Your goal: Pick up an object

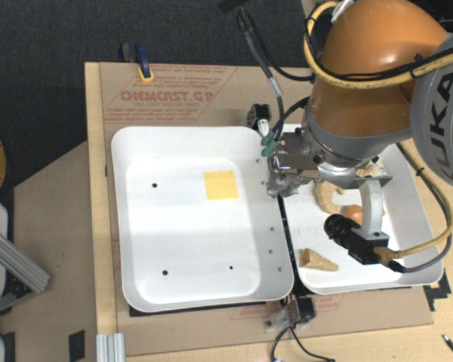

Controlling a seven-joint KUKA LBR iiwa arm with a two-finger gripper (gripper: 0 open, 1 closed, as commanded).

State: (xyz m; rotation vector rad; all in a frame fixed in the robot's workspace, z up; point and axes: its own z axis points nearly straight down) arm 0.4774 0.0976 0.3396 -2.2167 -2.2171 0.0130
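Two bins: left bin (136, 225) and right bin (415, 202), shallow, white, smooth plastic with rounded corners, set side by side and touching along their inner walls.
Landmark: the seam where the two bins meet.
Gripper (346, 178): hangs over the right bin, just right of the seam, under the arm's wrist; its tips are hidden by the wrist housing.
Jaw state: cannot tell, the frame does not show whether they are spread or pressed together.
Yellow square (221, 185): flat, thin, matte, lying in the left bin, left of the seam and well apart from the gripper.
Tan wedge (318, 260): small, pointed, rough-looking, lying in the right bin just right of the seam, toward the near edge, below the gripper and apart from it.
Pale curved piece (327, 197): beige, arched, in the right bin right of the seam, just beside the gripper body; contact cannot be judged.
Orange piece (352, 212): small, rounded, right of the curved piece, partly covered by a black fitting (355, 240).
Arm (374, 59): smooth orange dome above a grey ring, with black and yellow cables looped around it.
Bench board (174, 89): tan, flat, cardboard-like, lying under both bins.
Writing: red print on the board beyond the left bin, left of the seam, reads roughly "CHEMCAST"; smaller lines are not legible.
Clamp (143, 60): blue and yellow, at the board's far edge, well left of the seam.
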